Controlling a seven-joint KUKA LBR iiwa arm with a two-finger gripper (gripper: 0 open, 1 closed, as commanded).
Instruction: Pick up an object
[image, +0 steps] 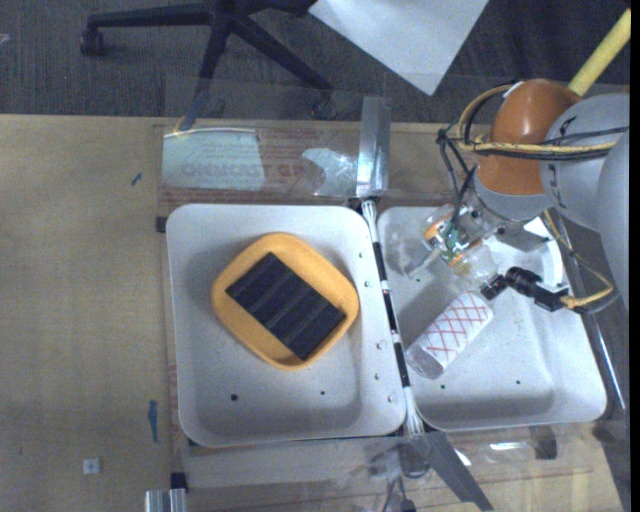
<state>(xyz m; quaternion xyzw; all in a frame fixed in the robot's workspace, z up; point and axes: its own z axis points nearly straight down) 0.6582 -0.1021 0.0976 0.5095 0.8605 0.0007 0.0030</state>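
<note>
A yellow pad with a black ribbed panel (285, 300) lies tilted in the middle of the left bin (195, 400). In the right bin (560, 390) a white tube with a red lattice print (455, 330) lies at a slant near the left wall. A clear plastic piece (405, 250) rests in that bin's far left corner. My gripper (452, 243) hangs over the far part of the right bin, just above the upper end of the tube and beside the clear piece. The wrist and its cables hide the tips.
The arm's orange band (530, 115) and grey body (600, 170) cover the right bin's far right corner. A black cable plug (520, 283) hangs over the bin right of the tube. A metal divider post (373, 155) and crumpled clear film (330, 170) sit behind the bins.
</note>
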